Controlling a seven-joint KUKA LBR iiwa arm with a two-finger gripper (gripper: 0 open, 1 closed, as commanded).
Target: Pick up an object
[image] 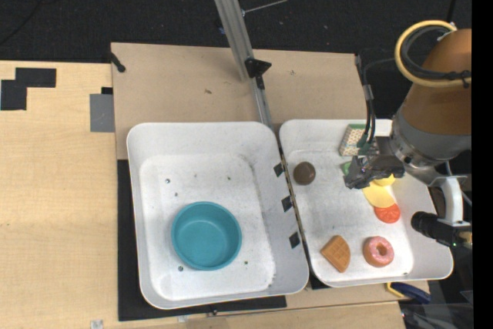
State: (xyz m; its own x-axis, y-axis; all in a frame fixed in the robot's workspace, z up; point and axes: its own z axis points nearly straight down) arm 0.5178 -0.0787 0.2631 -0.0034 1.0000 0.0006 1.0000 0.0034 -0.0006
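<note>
Nearest the camera, at the front of the right bin (431, 267), lie a tan wedge (336, 253) and, just to its right, a pink donut (378, 251), close together but apart. Behind the donut sits a small red piece (388, 213), and touching its back edge is a yellow piece (380, 193), partly covered by the gripper (362, 173). That gripper hangs low over the middle of the right bin, right over the back of the yellow piece; its dark fingers merge into one blurred mass, so I cannot tell how far apart they are or whether anything sits between them. A brown ball (304, 172) rests near the bin's left wall, well apart from the gripper. Just behind the gripper, near the back rim, lies a green and white dotted card (353, 139), tilted. The arm (439, 100) reaches in from the right, its orange band above a grey wrist, with a yellow cable loop over the top. The left bin (154, 146) touches the right one along their shared edge and holds a teal bowl (206, 235), upright, toward its front. Both bins rest on the table (54, 189), and a metal rail (231, 11) slants up from the gap behind the bins.
</note>
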